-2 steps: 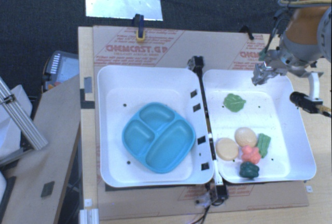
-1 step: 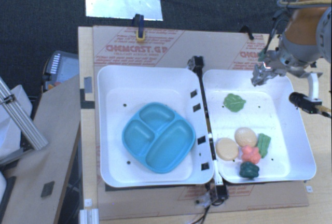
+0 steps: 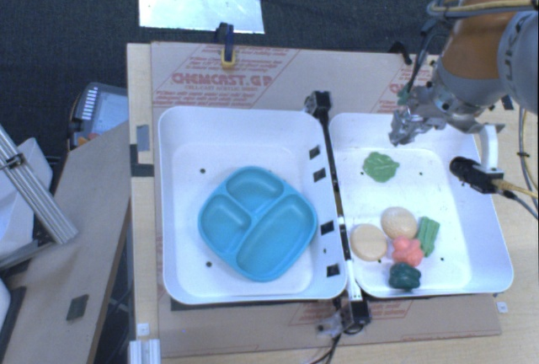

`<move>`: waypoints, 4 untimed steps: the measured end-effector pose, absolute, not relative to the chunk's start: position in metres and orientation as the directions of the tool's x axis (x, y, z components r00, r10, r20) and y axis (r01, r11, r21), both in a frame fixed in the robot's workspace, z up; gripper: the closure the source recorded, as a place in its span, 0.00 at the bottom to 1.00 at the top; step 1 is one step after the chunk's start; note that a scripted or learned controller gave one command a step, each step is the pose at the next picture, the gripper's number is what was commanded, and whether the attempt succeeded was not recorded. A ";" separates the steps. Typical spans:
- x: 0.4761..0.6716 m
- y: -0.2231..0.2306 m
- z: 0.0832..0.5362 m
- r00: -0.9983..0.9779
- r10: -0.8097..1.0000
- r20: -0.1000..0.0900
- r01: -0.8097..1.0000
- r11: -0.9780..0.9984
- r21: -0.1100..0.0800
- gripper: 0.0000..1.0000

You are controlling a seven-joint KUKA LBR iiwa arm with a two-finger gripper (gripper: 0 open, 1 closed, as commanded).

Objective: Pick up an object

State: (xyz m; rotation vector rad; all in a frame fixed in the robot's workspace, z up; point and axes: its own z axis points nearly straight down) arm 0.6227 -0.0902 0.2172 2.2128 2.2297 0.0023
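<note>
Gripper hangs over the right bin's far edge; finger state cannot be determined. Nearest the camera lies a dark green piece, then the green leafy toy, just below the gripper, not touching.

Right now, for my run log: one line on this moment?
tool: above right bin's far edge | nearest: light green leafy toy, apart | blue divided plate: left bin | nothing held

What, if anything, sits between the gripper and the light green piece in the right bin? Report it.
Nothing visible does. The gripper hangs over the far part of the right bin, and the light green piece lies just nearer, with bare white floor between them. The other toys cluster closer to the near wall, off that path.
</note>
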 end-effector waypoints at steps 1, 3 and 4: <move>0.607 -0.045 0.228 -0.008 1.000 0.001 1.000 0.008 0.001 1.00; 0.563 0.057 0.231 -0.008 1.000 0.001 1.000 0.008 0.000 1.00; 0.540 0.103 0.238 -0.009 1.000 0.002 1.000 0.009 0.000 1.00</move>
